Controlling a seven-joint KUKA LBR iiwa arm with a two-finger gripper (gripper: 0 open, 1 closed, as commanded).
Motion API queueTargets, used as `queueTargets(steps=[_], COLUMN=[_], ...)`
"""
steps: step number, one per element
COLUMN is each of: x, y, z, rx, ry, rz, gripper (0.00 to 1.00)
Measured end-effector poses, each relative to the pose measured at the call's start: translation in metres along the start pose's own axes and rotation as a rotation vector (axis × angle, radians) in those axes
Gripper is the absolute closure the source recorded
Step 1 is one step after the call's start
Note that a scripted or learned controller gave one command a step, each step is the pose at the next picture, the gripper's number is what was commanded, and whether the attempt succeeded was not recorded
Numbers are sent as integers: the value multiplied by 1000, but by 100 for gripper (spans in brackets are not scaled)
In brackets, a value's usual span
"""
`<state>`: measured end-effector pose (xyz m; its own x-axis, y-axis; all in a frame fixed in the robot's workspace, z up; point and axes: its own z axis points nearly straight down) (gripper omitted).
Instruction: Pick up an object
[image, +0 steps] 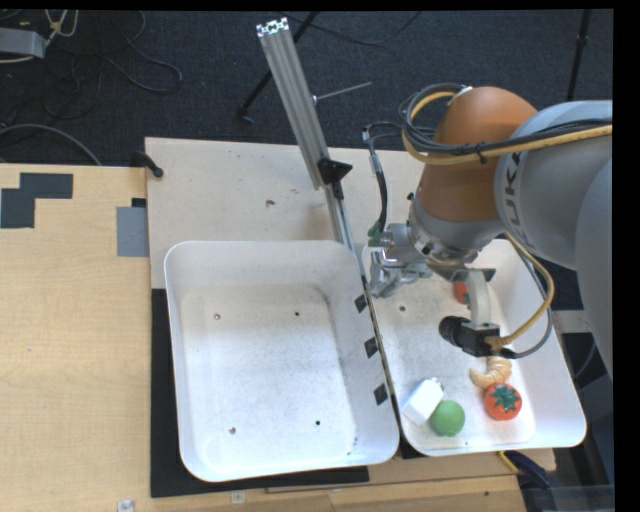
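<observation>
My gripper (384, 280) hangs over the upper left corner of the right bin (563, 415), close to the wall it shares with the left bin (250, 340). Nothing shows between its fingers. Along the right bin's near end lie a white block (422, 400), a green ball (447, 417), a red tomato-like piece with a green top (503, 401) and a small tan curled piece (491, 374). A small red thing (460, 291) peeks out from behind the wrist, mostly hidden.
A slanted aluminium rail (300, 110) runs from the top of the view down to the bins' shared corner, just left of the gripper. Black clips (372, 347) line the shared wall. The arm's grey body (560, 190) covers the right bin's far right part.
</observation>
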<state>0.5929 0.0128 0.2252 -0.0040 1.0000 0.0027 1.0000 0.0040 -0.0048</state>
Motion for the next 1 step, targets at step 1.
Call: queueTargets(steps=[1], x=[45], y=[-8], z=[-3], rx=[2], ry=[-1], rz=[0], gripper=[100])
